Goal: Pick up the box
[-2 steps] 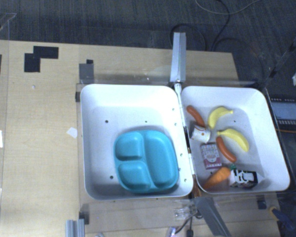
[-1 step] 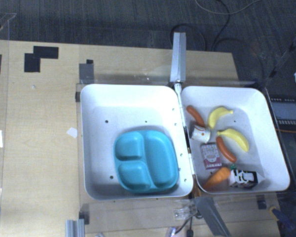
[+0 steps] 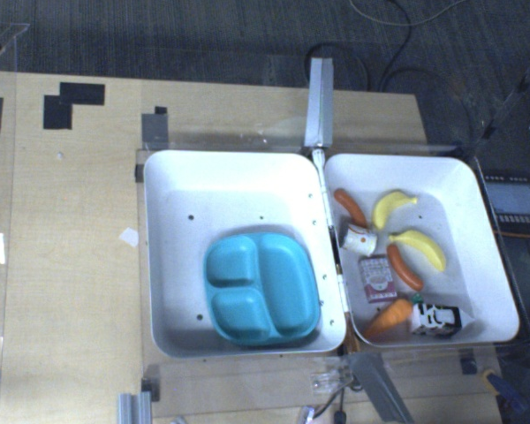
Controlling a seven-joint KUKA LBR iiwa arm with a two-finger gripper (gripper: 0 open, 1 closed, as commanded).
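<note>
**Ana:** Camera view has the box (image 3: 377, 276) lying flat in the right bin (image 3: 477, 179), near the centre divider. It's wedged between a sausage (image 3: 405, 268) and a carrot (image 3: 389, 318).

**Ben:** Tight spot! And the gripper's state? Nobody can tell from this angle.

**Ana:** The crowding is the risk. A descent slightly off lands on the sausage or clips the carrot instead.

**Ben:** The box also lies low, so a shallow grab could slide off it.

**Ana:** And the black-and-white carton (image 3: 437, 318) sits near; a program could mistake it for the target.
</note>
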